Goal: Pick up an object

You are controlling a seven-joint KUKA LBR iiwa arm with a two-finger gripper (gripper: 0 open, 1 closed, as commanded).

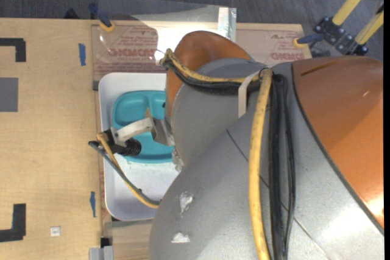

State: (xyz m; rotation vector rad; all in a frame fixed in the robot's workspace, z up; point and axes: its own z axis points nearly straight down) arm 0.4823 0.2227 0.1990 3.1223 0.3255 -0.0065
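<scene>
A teal plastic dish (135,108) with raised compartments lies in the left white bin (108,88), toward its far half. My grey arm with its orange band covers most of the view from the right and reaches down over the dish. The wrist hangs just above the dish's near right part, and the arm's bulk hides the gripper's tips.
The bin's near floor (131,195) shows bare white, crossed by a yellow cable from the wrist. A clear plastic sheet (164,24) stands behind the bin. Tan bench board (42,131) spreads to the left with black corner marks. The right bin lies hidden under the arm.
</scene>
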